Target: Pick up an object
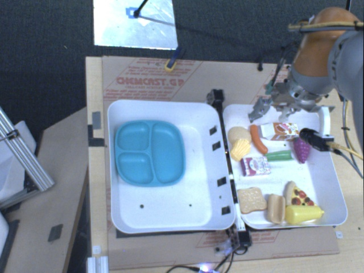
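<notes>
Gripper [257, 111] hanging over the right bin's [335, 195] far left corner, can't tell its state, nothing visibly held; toy food sitting below: carrot [259, 139], corn [241, 149], purple grapes [301, 150], pizza slice [298, 195]; blue divided plate [150, 153] lying in left bin [170, 212]
</notes>
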Controlling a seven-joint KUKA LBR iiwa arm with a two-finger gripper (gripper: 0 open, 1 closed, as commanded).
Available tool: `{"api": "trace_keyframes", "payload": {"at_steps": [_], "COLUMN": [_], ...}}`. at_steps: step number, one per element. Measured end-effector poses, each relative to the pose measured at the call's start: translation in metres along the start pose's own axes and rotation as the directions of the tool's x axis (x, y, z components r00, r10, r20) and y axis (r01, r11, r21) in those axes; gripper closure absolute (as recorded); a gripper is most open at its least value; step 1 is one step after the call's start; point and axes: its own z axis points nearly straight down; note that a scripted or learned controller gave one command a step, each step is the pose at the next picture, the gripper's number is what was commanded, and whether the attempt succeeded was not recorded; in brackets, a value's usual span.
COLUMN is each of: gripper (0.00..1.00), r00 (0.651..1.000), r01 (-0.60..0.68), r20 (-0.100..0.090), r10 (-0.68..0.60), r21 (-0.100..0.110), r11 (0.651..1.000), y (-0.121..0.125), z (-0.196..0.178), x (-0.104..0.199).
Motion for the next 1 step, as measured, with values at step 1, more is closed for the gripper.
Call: {"api": "trace_keyframes", "payload": {"at_steps": [1], "gripper": [0.0], "r00": [1.0], "r01": [0.002], "r20": [0.001], "r10": [-0.002], "r21": [-0.014], "r11": [1.0], "y": [0.0028], "z": [-0.0087], "x": [0.0001]}}
